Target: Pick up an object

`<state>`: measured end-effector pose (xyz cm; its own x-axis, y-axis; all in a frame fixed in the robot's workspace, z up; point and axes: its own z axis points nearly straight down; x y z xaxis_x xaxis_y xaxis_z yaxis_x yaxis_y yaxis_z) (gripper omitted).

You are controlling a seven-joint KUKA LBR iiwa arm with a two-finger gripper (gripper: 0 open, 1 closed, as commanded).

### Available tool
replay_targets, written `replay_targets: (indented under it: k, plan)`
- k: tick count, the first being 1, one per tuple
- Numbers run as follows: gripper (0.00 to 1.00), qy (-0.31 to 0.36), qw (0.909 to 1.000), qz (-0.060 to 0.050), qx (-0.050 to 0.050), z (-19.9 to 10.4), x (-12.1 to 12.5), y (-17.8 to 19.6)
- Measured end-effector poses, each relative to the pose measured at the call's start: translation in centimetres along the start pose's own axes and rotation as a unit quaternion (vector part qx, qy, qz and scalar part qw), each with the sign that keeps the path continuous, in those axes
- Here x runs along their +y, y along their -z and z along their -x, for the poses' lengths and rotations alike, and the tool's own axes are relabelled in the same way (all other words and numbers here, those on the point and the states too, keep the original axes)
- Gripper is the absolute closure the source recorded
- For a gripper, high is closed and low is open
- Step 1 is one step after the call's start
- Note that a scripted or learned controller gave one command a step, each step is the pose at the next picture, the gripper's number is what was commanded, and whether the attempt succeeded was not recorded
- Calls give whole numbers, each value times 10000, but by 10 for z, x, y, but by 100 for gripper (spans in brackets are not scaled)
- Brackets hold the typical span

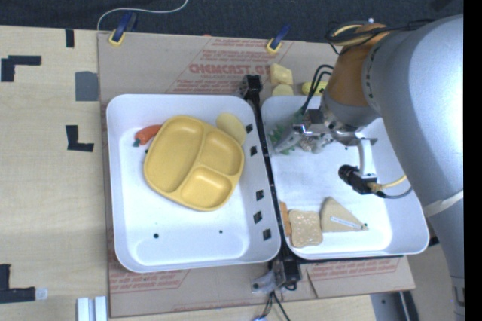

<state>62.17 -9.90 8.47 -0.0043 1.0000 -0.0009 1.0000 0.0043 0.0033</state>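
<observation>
The pincer is reaching down into the upper left part of the right bin, right over a small greenish object by the bin's wall; whether it is clenched or released cannot be told. Nearer the front of that bin, a tan square piece and a pale wedge are lying side by side. In the left bin, a yellow divided tray is sitting with an orange piece at its upper left edge.

Glossy plastic tray — matt cardboard underlay
</observation>
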Motion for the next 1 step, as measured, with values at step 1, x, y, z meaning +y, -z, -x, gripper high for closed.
replay_targets:
  k: [1]
  plan:
    - [0,-14,9999,-115,17,-4,45,-2]
